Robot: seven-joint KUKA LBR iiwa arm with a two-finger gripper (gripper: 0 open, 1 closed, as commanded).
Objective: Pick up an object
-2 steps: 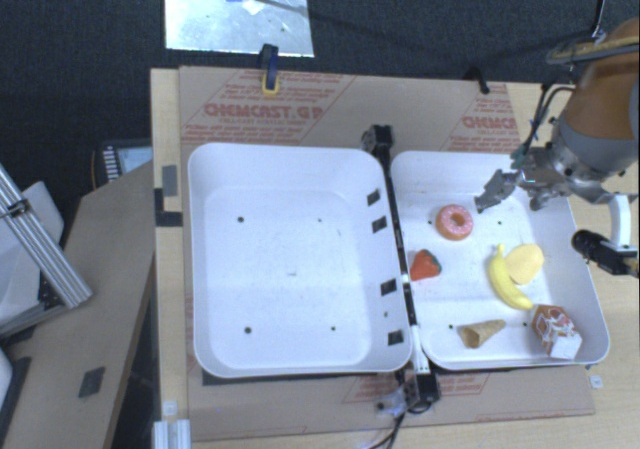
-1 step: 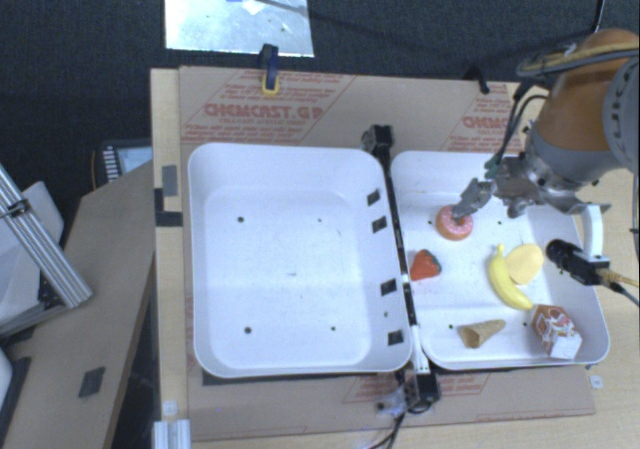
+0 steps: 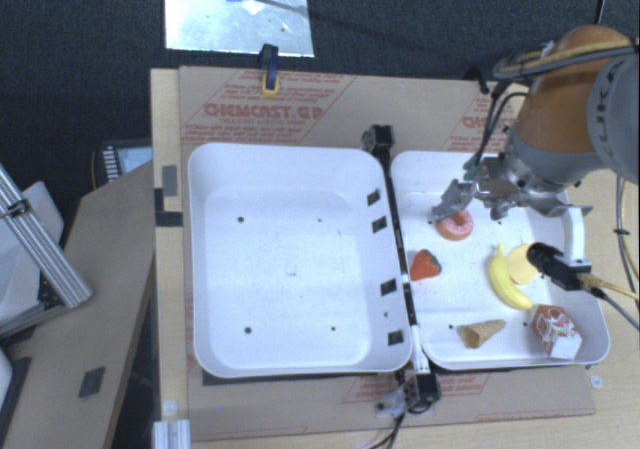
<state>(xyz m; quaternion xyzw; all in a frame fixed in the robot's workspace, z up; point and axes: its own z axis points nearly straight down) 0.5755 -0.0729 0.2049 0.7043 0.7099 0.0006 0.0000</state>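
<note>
Reaching in from the right, your arm has its hand [image 3: 455, 205] low over the far part of the right bin [image 3: 590, 342], directly above the pink ring [image 3: 457, 226]. That pairing looks deliberate: of everything in the bin, the ring is the piece the hand is lined up with, so I judge it to be the object chosen for this pick. You cannot tell from this slant whether the hand is wide or narrow, because the dark body of the hand hides the tips, and nothing shows the ring gripped. Treat it as not held.

The ring lies flat on the bin floor, just right of the divider between the bins. Nearer to you and slightly left sits the red strawberry [image 3: 425, 265], close to the ring but apart from it. The banana [image 3: 508, 282] curves to the right, well clear of the hand. A tan cone [image 3: 481, 333] and a small red-and-white box [image 3: 556, 330] lie at the near edge. All the objects are gathered in this right bin, which explains why the arm works here and not over the left bin [image 3: 290, 257].

A flat ring gives little height to grip, so you should expect a slip, or a nudge toward the strawberry.
</note>
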